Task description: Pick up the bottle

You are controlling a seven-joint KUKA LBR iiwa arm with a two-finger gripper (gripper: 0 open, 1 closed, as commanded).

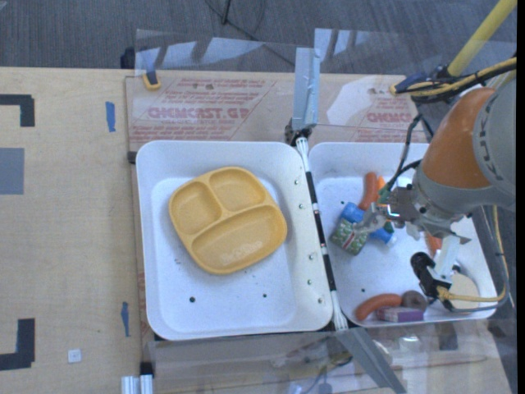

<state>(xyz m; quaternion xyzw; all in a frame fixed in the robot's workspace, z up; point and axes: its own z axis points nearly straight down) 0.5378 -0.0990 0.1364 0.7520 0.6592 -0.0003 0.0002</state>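
The bottle (349, 237), small with a green patterned body, lies tilted in the right bin (344, 183) near its left wall. A blue piece (353, 213) sits just above it and another blue piece (382, 236) just to its right; I cannot tell whether they belong to the bottle. My gripper (384, 213) hangs low over the bin, right beside the bottle's upper right. The grey arm with its orange band (459, 150) reaches in from the right and hides the bin's right part. Nothing shows as lifted.
An orange carrot-like piece (371, 189) lies behind the gripper. A reddish sausage (378, 305), a purple item (401, 314), a brown round piece (413, 300) and a beige piece (464, 286) lie along the right bin's front. The left bin (164, 302) holds a yellow divided plate (227, 218).
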